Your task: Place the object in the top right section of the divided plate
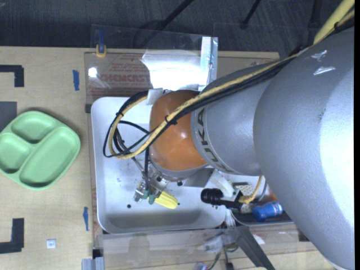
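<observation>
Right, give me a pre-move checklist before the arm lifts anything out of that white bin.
1. Gripper down at the yellow object in the white bin: ok.
2. Yellow object seated between the fingers: cannot tell.
3. Green divided plate on the bench, left of the bin: ok.
4. Plate's sections free to take the object: ok.
5. Yellow-and-black cable loop kept off the lift path: cannot tell.
6. Blue object by the arm left untouched: ok.

I see a pale green divided plate (38,149) on the tan worktop (50,72), a white bin (112,207), a yellow object (165,201), and the grey arm (292,145) with its orange band (174,131).
</observation>
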Robot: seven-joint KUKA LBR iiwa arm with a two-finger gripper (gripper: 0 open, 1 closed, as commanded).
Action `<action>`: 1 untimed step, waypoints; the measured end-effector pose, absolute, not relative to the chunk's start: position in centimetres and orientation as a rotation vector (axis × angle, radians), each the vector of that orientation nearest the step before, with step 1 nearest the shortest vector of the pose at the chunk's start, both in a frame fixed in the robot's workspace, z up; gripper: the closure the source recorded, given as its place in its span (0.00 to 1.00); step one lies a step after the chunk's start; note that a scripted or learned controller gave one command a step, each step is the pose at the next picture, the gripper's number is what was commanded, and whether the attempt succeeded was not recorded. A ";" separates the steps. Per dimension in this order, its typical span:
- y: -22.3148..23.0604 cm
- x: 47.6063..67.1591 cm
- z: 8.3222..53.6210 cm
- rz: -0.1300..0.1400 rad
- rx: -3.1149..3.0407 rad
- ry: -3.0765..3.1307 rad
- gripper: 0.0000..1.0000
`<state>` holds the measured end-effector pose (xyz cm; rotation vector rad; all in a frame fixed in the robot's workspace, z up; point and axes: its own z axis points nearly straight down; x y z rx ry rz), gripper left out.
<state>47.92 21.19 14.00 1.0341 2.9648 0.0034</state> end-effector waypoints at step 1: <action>22.4 47.9 9.3 0.003 0.839 3.027 1.00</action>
